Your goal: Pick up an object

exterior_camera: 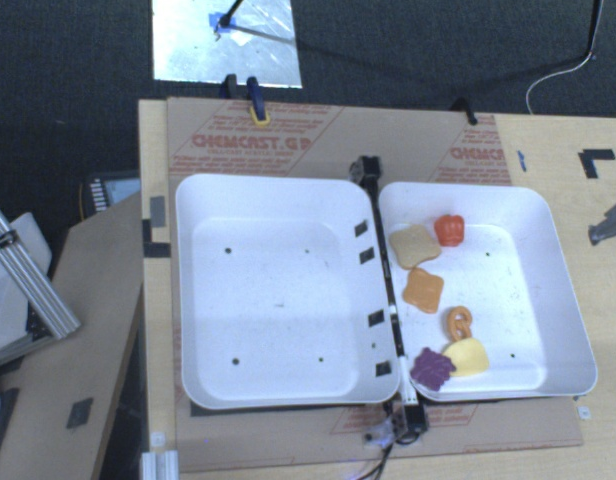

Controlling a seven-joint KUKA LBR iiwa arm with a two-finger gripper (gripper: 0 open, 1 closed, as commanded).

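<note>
Looking down at the bench, my gripper [608, 223] is just a grey sliver poking in at the 3 o'clock edge, over the bare wood and well apart from the toys, and honestly I can't tell what state it's in from this angle. All the stuff worth grabbing sits in the right bin [548, 268], bunched toward its 9 o'clock side near the divider. There's a red tomato-looking piece [449, 229] at about 11 o'clock in that bin, with a tan bread slice [415, 245] just beside it, touching or nearly so. Right below the bread is an orange cracker-ish square [423, 290]. Further toward 6 o'clock there's a little orange pretzel [459, 320], then a yellow wedge [468, 358] just under it, and a purple grape bunch [432, 368] touching the yellow one on its 9 o'clock side. The left bin [278, 288] sits right alongside, both bins resting on a cardboard sheet [288, 138]. Nothing is lifted; every piece lies flat on the bin floor.
</note>
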